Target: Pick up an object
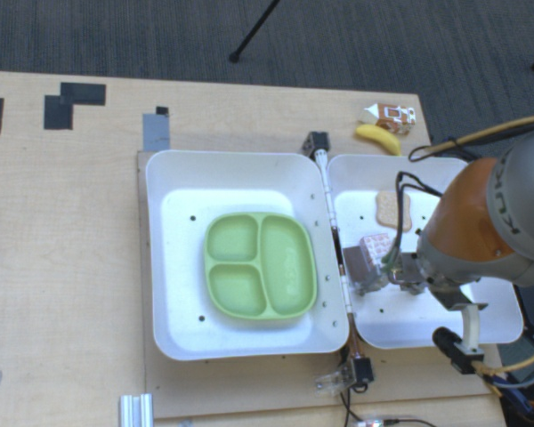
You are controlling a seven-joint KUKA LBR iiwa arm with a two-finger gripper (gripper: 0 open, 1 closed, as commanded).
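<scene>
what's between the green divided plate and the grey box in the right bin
In the camera view, the two bins' adjoining rims separate the green divided plate from the grey box, plus bare white bin floor.

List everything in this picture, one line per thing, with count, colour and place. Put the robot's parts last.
Bins: two, white, side by side on the bench.
Divided plate: one, light green, three compartments, in the left bin.
Slice of bread: one, tan, near the top of the right bin.
Small box: one, white with red print, in the right bin beside the gripper.
Banana: one, yellow, on the bench above the right bin.
Small packet: one, white and brown, just above the banana.
Tape marks: several, black, at the bench's top left.
Arm: one, grey with an orange band, over the right bin.
Gripper: one, grey, low at the right bin's left side.
</scene>
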